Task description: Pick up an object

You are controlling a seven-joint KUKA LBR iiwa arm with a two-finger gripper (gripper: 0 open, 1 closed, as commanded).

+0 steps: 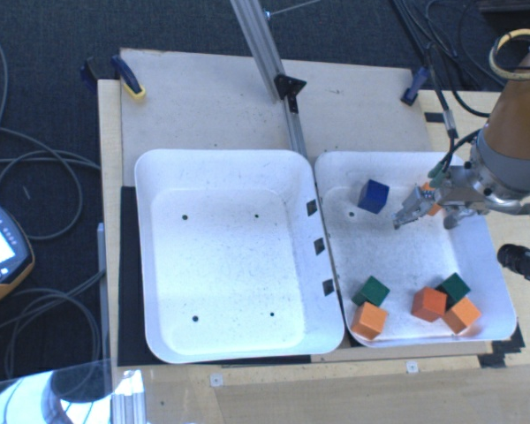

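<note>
Overhead slanted view of the pick task. The jaws (pixel 417 207) hang low over the right bin (pixel 503 276), pointing toward its middle. How far apart they stand cannot be told at this size, and an orange patch beside them may be a block or part of the tool. Nothing is plainly held. Just beside the jaws, toward the bin's far left part, lies a blue cube (pixel 373 195), the nearest candidate. Along the near wall sit a green block (pixel 372 290) touching an orange block (pixel 368 321), and a cluster of red block (pixel 429 303), dark green block (pixel 454 285) and second orange block (pixel 463 314). The left bin (pixel 150 237) adjoins on the wooden surface (pixel 203 104). Judged progress: approach made, grasp and lift remaining.
</note>
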